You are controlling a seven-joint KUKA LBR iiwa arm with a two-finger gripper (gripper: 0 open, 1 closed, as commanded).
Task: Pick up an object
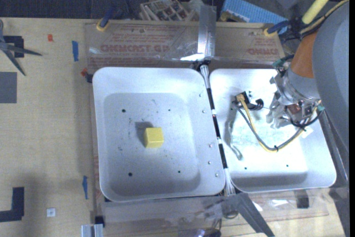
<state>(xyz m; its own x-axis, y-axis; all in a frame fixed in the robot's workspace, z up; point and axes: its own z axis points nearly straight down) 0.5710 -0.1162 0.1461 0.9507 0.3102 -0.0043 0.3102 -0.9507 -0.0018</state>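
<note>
End effector [283, 117] hanging low over right bin [310, 175], near its right wall; finger state not discernible, nothing visibly pinched. Yellow-and-black cable [256, 131] trailing leftward from it across bin floor. Grey arm [333, 53] with orange band [302, 61] reaching in from right. Yellow cube [154, 137] sitting alone mid-floor of left bin [111, 86], well apart from end effector. Both bins resting side by side on desk [44, 119].
</note>
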